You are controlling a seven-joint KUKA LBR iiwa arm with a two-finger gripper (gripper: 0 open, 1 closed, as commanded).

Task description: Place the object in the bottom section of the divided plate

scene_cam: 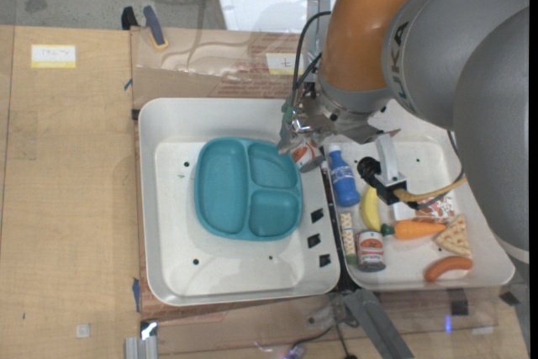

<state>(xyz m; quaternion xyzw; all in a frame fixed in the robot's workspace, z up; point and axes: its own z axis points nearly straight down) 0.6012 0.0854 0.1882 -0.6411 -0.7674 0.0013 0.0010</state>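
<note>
Item: a small red-and-white object (305, 154), perhaps a little can or packet (too small for us to say which). It sits directly under the gripper (300, 142), at the far right rim of the teal divided plate (225, 185) in the left bin (164, 265). We judge it light, stiff enough for a firm pinch and possibly slick if its wrapper is glossy, so it is best taken across its narrow width, near the middle. Whether the gripper is closed on it or only poised above we cannot tell, since the wrist hides the contact. Destination: the near right section (273, 214), with nothing lying in it. Neighbours: a blue bottle (340, 176) just right of the object in the right bin (420, 160), then a banana (371, 208), carrot (416, 229), pizza slice (455, 237), sausage (448, 267) and tin (370, 250). All of these are on the right, off the route. Obstacles — the crowding bottle, and three black pieces (317, 216) between plate and bin wall.
</note>
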